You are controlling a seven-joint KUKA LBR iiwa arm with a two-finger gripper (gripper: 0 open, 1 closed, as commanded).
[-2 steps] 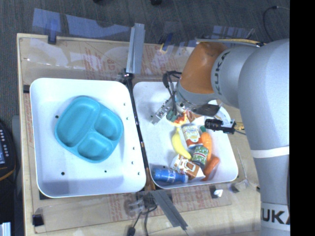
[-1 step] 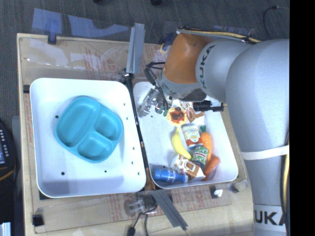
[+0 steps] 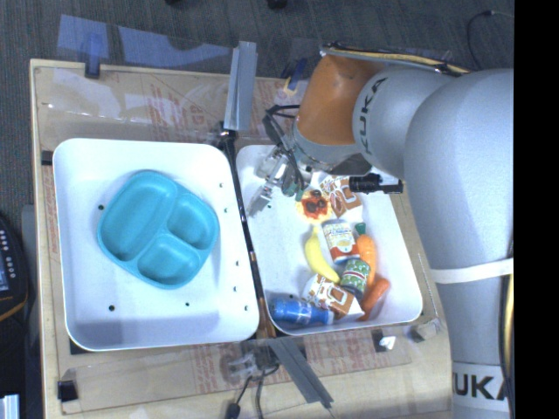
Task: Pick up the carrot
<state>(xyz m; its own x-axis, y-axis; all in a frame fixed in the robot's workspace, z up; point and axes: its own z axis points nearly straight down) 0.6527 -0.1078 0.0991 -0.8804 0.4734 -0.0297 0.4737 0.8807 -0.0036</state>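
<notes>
Carrot (image 3: 368, 251) lies at the right side of my right bin (image 3: 281, 251), between a small green-label bottle (image 3: 339, 236) and the bin wall, well apart from my hand (image 3: 272, 180). My left bin (image 3: 70, 234) carries a blue divided tray (image 3: 158, 226). A banana (image 3: 316, 256) lies left of the bottle. My hand hangs over the far left corner of the right bin, fingers spread, pinching nothing.

Two white bins (image 3: 70, 234). One blue tray (image 3: 157, 225). One banana (image 3: 317, 256), two carrots (image 3: 368, 251), one blue bottle (image 3: 299, 311), two small cans (image 3: 337, 236), and a few packets (image 3: 330, 296), too jumbled to count.
</notes>
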